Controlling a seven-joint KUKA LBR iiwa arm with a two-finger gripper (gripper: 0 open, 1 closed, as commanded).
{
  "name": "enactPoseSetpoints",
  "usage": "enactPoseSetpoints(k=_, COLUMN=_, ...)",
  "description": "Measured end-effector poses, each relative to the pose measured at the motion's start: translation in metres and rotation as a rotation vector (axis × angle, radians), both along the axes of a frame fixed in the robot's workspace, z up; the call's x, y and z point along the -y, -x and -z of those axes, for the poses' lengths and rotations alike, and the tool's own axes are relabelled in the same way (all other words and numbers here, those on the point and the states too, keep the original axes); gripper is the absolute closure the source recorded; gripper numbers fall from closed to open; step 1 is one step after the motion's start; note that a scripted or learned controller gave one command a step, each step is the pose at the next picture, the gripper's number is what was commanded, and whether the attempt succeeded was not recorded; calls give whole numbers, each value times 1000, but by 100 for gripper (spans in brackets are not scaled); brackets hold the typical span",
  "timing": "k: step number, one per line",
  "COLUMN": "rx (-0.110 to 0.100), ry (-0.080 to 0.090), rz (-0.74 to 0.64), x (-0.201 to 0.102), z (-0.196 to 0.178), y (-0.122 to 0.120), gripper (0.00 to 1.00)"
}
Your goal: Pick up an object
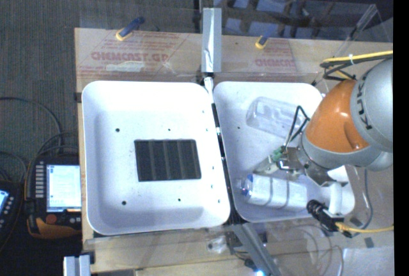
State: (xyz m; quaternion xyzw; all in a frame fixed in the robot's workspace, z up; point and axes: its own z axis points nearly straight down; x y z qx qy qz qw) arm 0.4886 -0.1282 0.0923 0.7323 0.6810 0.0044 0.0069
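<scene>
The arm leans in from the right over the right-hand bin, its orange band and grey wrist covering much of that bin's near right corner. The end effector sits low among the objects, but its tips are tucked under the wrist, so I cannot tell how it is set or whether it has anything.

Two things lie in that bin. A clear plastic bottle lies on its side toward the far end, well apart from the wrist. A white bottle with a bluish cap lies along the near wall, just beside the end effector.

The clear one looks empty, thin-walled and light; I'd expect it to dent under a squeeze and skate on the smooth bin floor. The white one seems stiffer and probably heavier, though round and inclined to roll. Either is best taken across the middle of the body, not at the cap.

The left bin holds a dark ribbed panel.
</scene>
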Motion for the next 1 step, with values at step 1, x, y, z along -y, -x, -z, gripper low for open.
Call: enactPoseSetpoints(k=1, rx=2, ry=2, rz=-70, x=37, z=0, y=-78, gripper=0)
